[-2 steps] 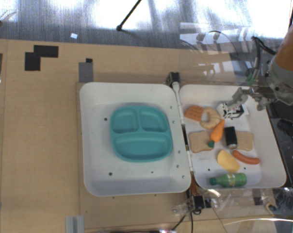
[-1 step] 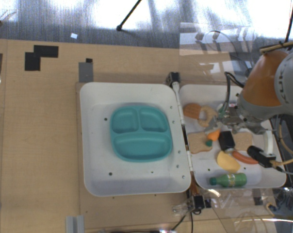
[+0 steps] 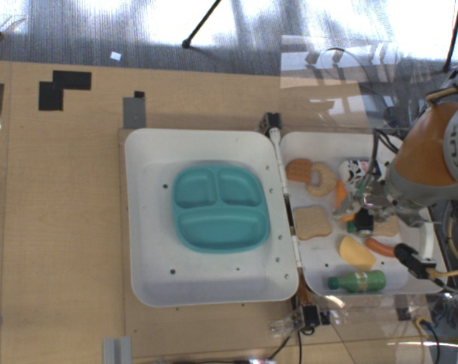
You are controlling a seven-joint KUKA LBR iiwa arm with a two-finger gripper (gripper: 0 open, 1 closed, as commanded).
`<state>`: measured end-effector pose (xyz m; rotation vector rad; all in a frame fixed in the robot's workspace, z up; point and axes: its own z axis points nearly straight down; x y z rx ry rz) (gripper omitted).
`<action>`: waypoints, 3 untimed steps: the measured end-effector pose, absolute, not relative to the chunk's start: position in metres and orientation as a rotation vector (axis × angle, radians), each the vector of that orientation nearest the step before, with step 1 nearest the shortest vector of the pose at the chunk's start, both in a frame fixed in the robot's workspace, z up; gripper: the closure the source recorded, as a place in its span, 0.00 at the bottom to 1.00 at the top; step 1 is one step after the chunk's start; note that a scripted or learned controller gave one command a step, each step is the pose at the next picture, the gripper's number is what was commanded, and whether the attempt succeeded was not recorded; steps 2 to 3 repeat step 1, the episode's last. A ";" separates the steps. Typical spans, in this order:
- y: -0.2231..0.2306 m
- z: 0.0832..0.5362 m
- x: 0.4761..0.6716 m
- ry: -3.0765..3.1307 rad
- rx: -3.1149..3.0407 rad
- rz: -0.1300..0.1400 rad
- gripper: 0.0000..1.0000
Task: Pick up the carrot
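- Two shallow white bins side by side: left bin (image 3: 138,226) well off to the view's left of the gripper (image 3: 365,207), right bin (image 3: 314,279) directly beneath it.
- Grey arm (image 3: 434,154) with the orange band, reaching in from the view's right and ending in the gripper low over the right bin's middle.
- Teal divided plate (image 3: 220,207) in the left bin, well apart from the gripper, across the wall between the bins; no part in this task.
- Green bottle (image 3: 358,281) lying on its side near the bin's front wall, below the gripper in the view and apart from it.
- Bread slice (image 3: 312,222) down and to the left of the gripper, near but not touching.
- Yellow wedge (image 3: 356,253) just below the gripper in the view, between it and the bottle.
- Carrot (image 3: 340,194), the orange piece lying on the right bin's floor, just beside the gripper on its left in the view; whether touching or a little apart, cannot tell.
- Gripper itself dark and partly lost against cables and shadow: how far open, cannot tell; nothing seen held in it.
- Done so far, by the look of it: the approach, with the gripper brought close to the target.
- Left to do, judging from the carrot resting in the bin: closing on it and lifting it clear, which is the whole of the pick itself.
- Likely hazard: crowded neighbours close by, easy to nudge or seize instead.
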<state>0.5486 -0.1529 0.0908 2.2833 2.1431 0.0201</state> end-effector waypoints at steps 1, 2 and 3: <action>-0.153 0.105 0.553 2.140 2.273 0.028 1.00; -0.153 0.105 0.553 2.140 2.273 0.028 1.00; -0.153 0.105 0.553 2.140 2.273 0.028 1.00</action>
